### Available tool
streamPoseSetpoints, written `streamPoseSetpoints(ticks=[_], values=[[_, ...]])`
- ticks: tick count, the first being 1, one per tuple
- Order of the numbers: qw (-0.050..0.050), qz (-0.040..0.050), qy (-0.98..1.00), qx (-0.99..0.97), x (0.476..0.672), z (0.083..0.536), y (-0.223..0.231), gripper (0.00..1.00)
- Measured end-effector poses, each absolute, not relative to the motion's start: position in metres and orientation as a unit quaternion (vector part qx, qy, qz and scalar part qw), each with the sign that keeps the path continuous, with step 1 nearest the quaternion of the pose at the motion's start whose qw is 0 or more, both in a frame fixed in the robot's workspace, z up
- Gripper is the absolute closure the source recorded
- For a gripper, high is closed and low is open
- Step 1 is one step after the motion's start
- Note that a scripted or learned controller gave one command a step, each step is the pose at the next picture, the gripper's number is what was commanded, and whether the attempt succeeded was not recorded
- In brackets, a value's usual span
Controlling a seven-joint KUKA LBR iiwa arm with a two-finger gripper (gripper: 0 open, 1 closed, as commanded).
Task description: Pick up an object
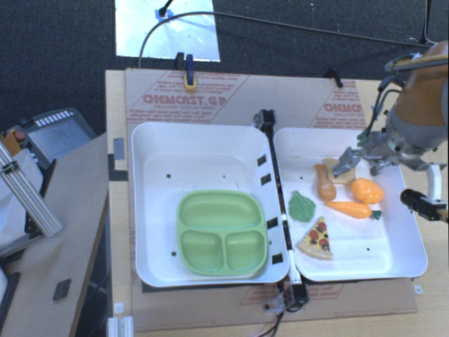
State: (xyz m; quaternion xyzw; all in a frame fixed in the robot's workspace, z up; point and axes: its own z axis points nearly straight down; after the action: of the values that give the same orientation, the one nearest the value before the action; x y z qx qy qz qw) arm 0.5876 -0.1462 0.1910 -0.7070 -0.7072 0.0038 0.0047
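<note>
Camera view caught the gripper (345,166) low in the right bin (407,262), poised over the drumstick (325,182) beside the orange (367,190), though I couldn't tell how its jaws stood.

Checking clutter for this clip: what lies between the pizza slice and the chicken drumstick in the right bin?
In the camera view, the green leafy piece lies between the pizza slice and the chicken drumstick, slightly left of the line joining them.

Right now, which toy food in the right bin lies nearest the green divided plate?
The pizza slice, at the right bin's near-left corner. The green leafy piece lies slightly farther back; the carrot and orange sit further right.
</note>
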Motion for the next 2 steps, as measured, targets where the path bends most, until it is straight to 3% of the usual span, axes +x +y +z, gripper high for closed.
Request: streamPoseSetpoints(ticks=[1,2], values=[[-0.001,-0.0003,-0.708,-0.706,0.591,0.199,-0.146,0.0],[0.0,0.0003,-0.708,-0.707,0.595,0.147,-0.155,0.0]])
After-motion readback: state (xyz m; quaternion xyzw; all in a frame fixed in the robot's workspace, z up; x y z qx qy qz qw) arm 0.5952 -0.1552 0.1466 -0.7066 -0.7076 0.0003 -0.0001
